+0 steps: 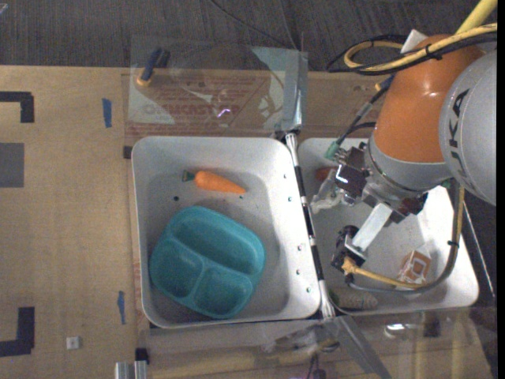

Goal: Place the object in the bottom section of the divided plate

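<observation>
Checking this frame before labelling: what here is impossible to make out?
All in the camera view:
- Red object, right bin: mostly hidden by the arm.
- Dark object at that bin's lower rim: too blurred to identify.
- Hand: whether it holds anything, unclear from above.

This looks like a robot lab, not a home. A big grey and orange robot arm (pixel 426 109) reaches over a wooden bench (pixel 71 235). A left bin (pixel 150 156) and a right bin (pixel 465 283), both white, sit side by side on it. Bits of blue tape (pixel 106 113) and black tape (pixel 20 105) mark spots on the wood. Wires (pixel 237 6) trail over the grey carpet (pixel 95 14). A toy carrot (pixel 219 182) and a blue-green plate (pixel 207 260) lie in the left bin.
</observation>
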### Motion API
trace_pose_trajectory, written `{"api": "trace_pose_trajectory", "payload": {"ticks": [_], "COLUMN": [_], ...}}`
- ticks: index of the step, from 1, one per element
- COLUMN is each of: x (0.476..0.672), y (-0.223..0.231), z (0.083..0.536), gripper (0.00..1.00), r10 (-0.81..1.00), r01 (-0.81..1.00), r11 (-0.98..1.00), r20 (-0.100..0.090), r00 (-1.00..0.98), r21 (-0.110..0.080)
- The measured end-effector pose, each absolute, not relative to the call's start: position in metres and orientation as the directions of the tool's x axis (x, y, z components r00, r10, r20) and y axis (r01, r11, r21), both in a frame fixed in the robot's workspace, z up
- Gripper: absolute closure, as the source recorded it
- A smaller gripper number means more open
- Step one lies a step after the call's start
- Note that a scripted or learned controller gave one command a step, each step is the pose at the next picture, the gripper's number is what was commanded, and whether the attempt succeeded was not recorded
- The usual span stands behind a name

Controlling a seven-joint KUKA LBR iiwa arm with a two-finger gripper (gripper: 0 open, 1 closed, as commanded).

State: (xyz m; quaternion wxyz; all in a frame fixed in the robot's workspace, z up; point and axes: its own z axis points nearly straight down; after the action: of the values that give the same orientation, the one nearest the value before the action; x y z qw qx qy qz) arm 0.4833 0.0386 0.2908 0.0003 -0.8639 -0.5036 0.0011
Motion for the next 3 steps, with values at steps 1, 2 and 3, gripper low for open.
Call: {"api": "trace_pose_trajectory", "payload": {"ticks": [1, 2, 3], "x": [0.483, 0.479, 0.526], "y": [0.041, 0.118, 0.120], "z": [0.300, 0.233, 0.209], "gripper": [1.00, 1.00, 1.00], "r10": [0.873, 0.982, 0.990], "r01": [0.873, 0.982, 0.990], "r11": [-0.488, -0.187, -0.139], "r20": [-0.004, -0.001, -0.001], "r00": [0.488, 0.187, 0.139], "r21": [-0.004, -0.006, -0.001]}}
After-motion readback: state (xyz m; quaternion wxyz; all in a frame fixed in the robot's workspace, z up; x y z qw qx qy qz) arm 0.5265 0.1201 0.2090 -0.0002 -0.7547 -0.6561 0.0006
